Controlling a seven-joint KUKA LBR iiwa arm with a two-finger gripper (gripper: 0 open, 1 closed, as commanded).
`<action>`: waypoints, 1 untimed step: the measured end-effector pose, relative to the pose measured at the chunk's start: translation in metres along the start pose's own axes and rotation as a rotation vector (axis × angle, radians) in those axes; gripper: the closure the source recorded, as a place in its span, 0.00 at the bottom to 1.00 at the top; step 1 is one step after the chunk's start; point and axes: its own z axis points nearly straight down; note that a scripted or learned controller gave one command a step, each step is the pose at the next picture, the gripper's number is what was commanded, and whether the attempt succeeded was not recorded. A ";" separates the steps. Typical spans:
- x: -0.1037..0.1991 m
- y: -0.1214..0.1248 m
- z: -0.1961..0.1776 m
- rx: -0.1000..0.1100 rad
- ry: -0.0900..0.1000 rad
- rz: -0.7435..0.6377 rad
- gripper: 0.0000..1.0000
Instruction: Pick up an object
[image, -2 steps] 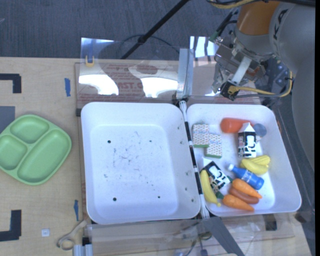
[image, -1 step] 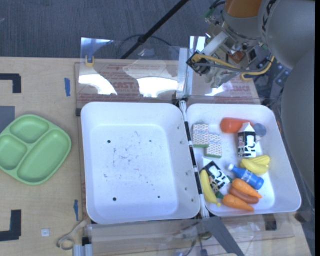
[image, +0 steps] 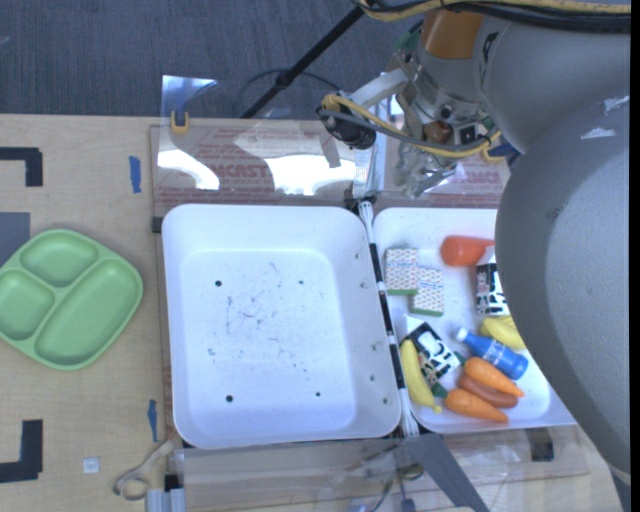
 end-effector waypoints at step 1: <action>-0.007 0.002 0.008 0.000 -0.001 0.016 1.00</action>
